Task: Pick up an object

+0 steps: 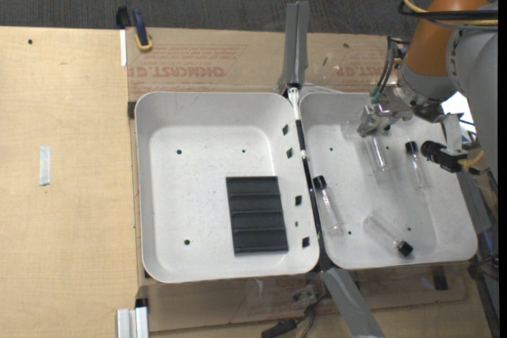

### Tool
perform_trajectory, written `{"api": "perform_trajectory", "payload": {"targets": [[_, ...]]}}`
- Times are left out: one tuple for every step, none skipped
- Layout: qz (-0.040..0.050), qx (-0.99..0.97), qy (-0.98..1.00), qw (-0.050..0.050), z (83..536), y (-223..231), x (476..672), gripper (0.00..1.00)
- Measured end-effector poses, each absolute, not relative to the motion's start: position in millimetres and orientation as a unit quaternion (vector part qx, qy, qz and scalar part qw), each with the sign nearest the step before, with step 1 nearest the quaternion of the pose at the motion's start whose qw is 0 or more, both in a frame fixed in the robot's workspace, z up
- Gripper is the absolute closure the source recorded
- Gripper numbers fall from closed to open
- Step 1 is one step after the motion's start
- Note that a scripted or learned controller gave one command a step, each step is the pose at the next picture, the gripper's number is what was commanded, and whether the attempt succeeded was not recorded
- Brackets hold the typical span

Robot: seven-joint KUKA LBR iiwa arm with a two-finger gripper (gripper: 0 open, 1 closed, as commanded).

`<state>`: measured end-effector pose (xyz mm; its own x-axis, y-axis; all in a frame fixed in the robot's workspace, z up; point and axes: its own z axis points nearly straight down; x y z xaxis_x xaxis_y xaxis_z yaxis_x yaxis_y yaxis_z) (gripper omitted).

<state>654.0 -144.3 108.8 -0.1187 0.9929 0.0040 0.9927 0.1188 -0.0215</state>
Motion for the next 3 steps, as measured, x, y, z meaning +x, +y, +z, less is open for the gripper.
{"api": "perform_trajectory", "payload": {"targets": [[0.0075,-0.664,-0.747,0.012,107.0,-143.0,652.5,0.00],[-0.0003,-0.669,-0.743,0.001,92.0,-174.5,560.1,0.00],[0.0002,-0.670,-0.742,0.000,101.0,-176.2,559.8,1.00]]}}
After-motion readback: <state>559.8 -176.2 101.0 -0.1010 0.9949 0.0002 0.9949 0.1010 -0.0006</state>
